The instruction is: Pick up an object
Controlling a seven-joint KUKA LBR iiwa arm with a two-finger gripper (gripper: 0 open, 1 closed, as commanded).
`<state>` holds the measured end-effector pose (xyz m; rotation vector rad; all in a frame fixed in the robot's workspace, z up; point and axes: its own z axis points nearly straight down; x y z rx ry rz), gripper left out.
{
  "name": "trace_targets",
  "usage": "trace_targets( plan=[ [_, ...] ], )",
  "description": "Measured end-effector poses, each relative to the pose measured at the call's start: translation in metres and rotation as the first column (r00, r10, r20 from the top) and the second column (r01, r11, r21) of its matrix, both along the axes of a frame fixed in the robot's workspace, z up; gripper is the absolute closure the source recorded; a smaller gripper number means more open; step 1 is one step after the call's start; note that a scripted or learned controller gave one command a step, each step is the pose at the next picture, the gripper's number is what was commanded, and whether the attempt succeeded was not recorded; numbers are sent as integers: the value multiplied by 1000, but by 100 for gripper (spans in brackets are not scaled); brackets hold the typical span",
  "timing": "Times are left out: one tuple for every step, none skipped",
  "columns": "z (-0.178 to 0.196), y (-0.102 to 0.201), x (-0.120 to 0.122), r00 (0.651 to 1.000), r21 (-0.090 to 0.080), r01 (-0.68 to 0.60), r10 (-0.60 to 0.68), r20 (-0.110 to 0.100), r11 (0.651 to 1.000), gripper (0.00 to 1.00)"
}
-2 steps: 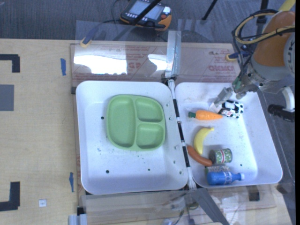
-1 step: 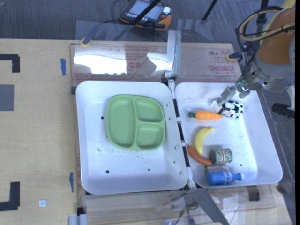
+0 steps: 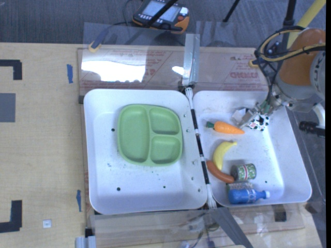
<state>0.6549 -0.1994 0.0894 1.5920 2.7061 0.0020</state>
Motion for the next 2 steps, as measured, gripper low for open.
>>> trace_targets(
  plan=[
    [88,43,14,1000,-1,-13,13,2,1000,0],
    [137,100,-28,999,0,53,-53,-2,999,0]
  ],
)
